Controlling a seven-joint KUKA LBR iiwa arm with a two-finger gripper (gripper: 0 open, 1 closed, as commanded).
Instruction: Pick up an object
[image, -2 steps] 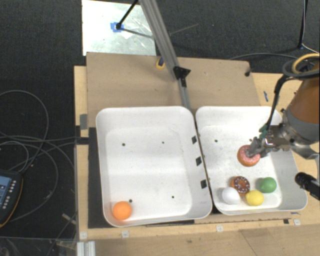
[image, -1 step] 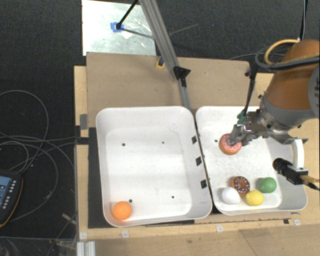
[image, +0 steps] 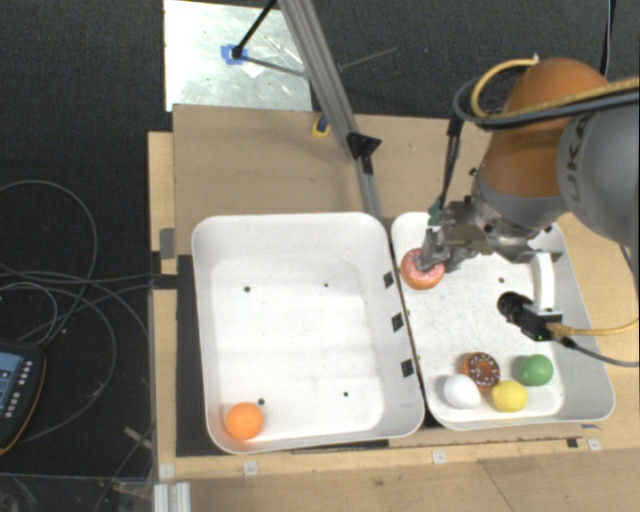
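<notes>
Tool state: the tool (image: 432, 262) appeared closed on the pink donut (image: 422, 271), though the fingers were partly hidden.
Donut location: it was seen at the right bin's (image: 590, 400) left wall.
Step advice: a straight, slow lift was judged best, kept off the wall.
Writing: none could be read.

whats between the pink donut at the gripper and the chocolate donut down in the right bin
Only bare white floor of the right bin lies between the pink donut and the chocolate donut, seen in the camera view.
</notes>
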